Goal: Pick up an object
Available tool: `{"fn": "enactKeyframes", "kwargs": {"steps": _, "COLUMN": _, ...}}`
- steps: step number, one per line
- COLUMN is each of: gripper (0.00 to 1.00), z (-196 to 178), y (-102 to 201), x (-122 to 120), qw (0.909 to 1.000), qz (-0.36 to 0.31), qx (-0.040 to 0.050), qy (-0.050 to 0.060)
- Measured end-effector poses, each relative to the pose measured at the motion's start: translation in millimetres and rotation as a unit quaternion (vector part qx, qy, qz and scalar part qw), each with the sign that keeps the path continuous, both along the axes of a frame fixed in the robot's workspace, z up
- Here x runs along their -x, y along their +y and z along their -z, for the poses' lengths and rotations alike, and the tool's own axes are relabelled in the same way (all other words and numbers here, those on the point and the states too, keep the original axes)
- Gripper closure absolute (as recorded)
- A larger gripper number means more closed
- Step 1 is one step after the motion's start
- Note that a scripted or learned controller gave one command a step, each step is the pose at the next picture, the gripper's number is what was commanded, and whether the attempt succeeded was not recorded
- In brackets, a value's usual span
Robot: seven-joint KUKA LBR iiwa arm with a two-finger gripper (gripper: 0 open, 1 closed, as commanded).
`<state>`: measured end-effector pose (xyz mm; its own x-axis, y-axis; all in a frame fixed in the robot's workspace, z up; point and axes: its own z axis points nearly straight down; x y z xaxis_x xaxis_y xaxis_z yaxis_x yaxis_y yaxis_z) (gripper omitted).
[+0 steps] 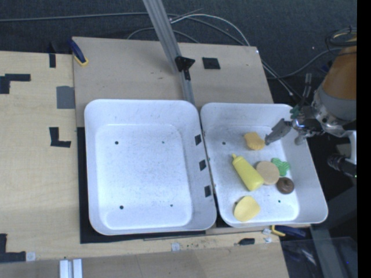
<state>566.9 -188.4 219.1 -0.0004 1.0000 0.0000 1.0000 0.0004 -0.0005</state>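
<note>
The right bin [301, 213] holds several small items. A yellow lump [253, 141] lies near its back. A yellow bottle [247, 172] lies at the middle, with a tan disc [267, 172] touching its right side. A green piece [282, 167] and a brown round piece [284, 185] sit beside the disc. Another yellow lump [246, 208] rests near the front wall. My gripper [273, 136] reaches in from the right and hangs just right of the back yellow lump, its dark tip close to it. Nothing shows in its grasp.
The left bin [95, 155] stands beside the right one, with black clips along the shared wall. A grey pole [168, 33] slants up from behind the bins. Cables lie on the dark floor at the back right.
</note>
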Motion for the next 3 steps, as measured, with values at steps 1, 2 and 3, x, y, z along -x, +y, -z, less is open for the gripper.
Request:
{"fn": "enactKeyframes", "kwargs": {"steps": 1, "gripper": 0.0, "z": -22.3, "y": 35.8, "x": -39.6, "qw": 1.0, "qz": -0.002, "qx": -0.0003, "qy": -0.001}}
{"fn": "enactKeyframes", "kwargs": {"steps": 2, "gripper": 0.0, "z": -21.6, "y": 33.9, "x": -38.6, "qw": 1.0, "qz": 0.0, "qx": 0.0, "qy": 0.0}}
{"fn": "enactKeyframes", "kwargs": {"steps": 3, "gripper": 0.0, "z": 113.3, "y": 25.2, "x": -10.0, "qw": 1.0, "qz": 0.0, "qx": -0.0006, "qy": 0.004}}
